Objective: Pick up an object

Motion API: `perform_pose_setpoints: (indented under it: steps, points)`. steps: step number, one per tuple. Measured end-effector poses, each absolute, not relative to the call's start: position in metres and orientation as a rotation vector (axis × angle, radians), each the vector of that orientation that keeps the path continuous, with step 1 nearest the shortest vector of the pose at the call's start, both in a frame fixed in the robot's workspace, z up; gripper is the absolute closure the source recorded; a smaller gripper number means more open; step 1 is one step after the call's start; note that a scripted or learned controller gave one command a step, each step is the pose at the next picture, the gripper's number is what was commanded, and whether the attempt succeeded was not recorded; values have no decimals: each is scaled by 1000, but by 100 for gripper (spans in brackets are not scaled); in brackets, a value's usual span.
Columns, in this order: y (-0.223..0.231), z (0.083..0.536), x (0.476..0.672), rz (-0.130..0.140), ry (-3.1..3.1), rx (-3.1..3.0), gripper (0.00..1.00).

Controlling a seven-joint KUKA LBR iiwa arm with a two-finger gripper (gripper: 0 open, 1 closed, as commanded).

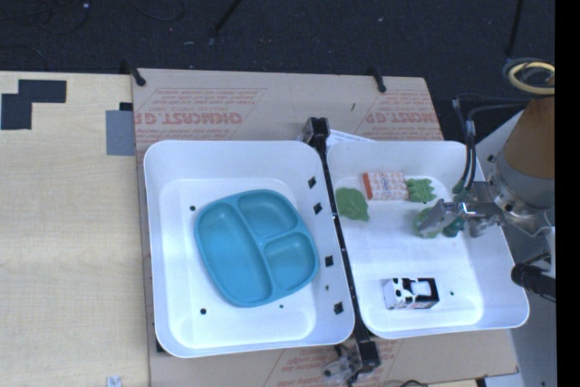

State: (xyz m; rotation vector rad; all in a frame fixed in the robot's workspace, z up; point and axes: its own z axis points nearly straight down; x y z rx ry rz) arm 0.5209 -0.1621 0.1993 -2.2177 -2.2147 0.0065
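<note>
- The bench carries two shallow white bins side by side: the left bin [168, 195] and the right bin [494, 304].
- In the left bin lies a blue divided plate [256, 245], which has three compartments and nothing in them.
- The right bin holds the small objects: a green leaf-shaped piece [352, 204] near the divider, a red and white box [384, 185] at the far side, a small green piece [420, 189] just beside this box, and a black and white toy [410, 293] near the front wall.
- The arm [530, 154] reaches in from the right, and the gripper [439, 220] is low over the right bin, in its right half.
- At the tip of the gripper there is something grey-green, but it is blurred. I cannot tell if this is an object or a part of the gripper, and I cannot tell if the hand is open, closed, or gripping something.
- The task does not name one object, so any of the four things can serve. The nearest to the gripper is the small green piece, and the box is the next.
- My judgement on progress: the approach into the bin looks done, but a secure grasp is not shown, and no object is clearly lifted above the floor of the bin.
- What is left, as I judge it: to close on one object and to raise it clear of the bin.
</note>
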Motion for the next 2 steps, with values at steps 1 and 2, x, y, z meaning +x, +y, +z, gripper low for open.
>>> perform_pose_setpoints:
  steps: [1, 2]
  points:
    - [-169, 138, 521, 7, -2215, -2217, 0]
    - [-168, 86, 521, 3, -2218, -2219, 0]
